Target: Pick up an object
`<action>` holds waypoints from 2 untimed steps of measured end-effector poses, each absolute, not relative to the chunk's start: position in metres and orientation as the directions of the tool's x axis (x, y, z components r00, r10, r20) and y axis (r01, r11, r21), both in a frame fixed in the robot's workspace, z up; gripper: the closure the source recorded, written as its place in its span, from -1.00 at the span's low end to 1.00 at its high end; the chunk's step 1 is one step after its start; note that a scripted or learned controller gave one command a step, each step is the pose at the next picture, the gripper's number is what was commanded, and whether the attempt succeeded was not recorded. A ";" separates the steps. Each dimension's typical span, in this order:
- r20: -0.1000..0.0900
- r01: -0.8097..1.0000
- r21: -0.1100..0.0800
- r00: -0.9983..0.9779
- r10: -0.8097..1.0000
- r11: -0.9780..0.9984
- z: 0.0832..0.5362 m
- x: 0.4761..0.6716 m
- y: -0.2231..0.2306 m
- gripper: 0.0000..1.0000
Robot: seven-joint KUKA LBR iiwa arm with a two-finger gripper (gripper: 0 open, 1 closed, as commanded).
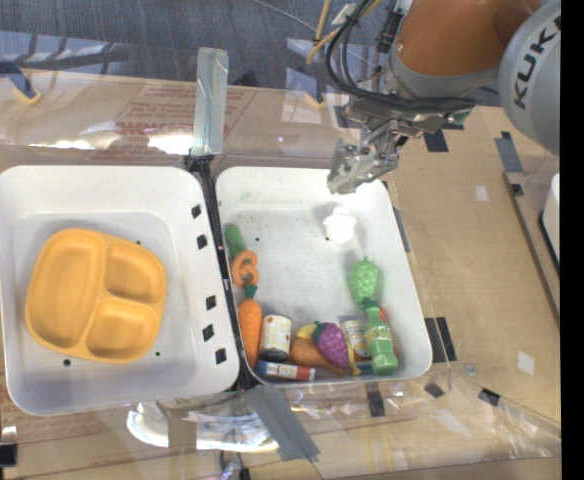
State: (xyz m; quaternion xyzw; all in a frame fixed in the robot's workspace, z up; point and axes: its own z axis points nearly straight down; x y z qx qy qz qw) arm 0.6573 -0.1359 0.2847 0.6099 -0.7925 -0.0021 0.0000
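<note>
Camera view: gripper (355,171) hovers at right bin (404,268) far edge, finger state unreadable, nothing visibly held. Approach step; next, descend onto white object (339,227).

Glossy white plastic bins (402,268), a matt yellow plastic tray (94,295), shiny metal pincer (357,168).

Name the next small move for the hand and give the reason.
Probably lower the hand straight down toward the small white object. The hand hangs above the right bin's far edge, and the white piece lies apart from the clutter of toy food at the near edge, so it looks easiest to reach.
</note>
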 end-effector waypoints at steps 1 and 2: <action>0.000 -1.000 -0.004 -0.003 -1.000 0.003 0.328 0.657 -0.211 1.00; 0.000 -0.870 -0.004 0.493 -0.870 -0.493 0.345 0.658 -0.208 1.00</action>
